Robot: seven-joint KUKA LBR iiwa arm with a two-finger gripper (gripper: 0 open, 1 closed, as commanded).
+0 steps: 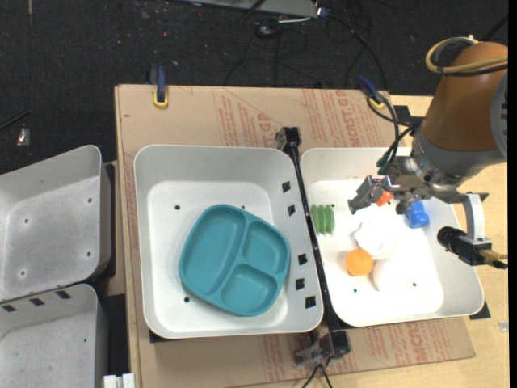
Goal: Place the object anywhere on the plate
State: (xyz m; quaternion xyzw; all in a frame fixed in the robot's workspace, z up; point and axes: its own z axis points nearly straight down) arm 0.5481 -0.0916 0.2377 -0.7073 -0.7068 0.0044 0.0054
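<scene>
We open on the bench (pixel 202 103), both white bins side by side, and the arm (pixel 464 111) reaching in from three o'clock. The left bin (pixel 161 168) carries the teal plate (pixel 234 259), three compartments, nothing on it yet. The right bin (pixel 452 297) has the clutter: a white lump (pixel 376 237) in the middle, an orange ball (pixel 359 262) touching its seven o'clock side, a pale egg-like piece (pixel 380 277) just beside the ball, a green ribbed piece (pixel 324 217) near the dividing wall, a blue piece (pixel 416 214) by the wrist. Our gripper (pixel 370 194) hovers over that bin (fingers too murky to call, so we cannot tell their spread). No object between them. The clutter sits at about six o'clock from the gripper, close below; the plate lies well apart at eight o'clock, across the wall
</scene>
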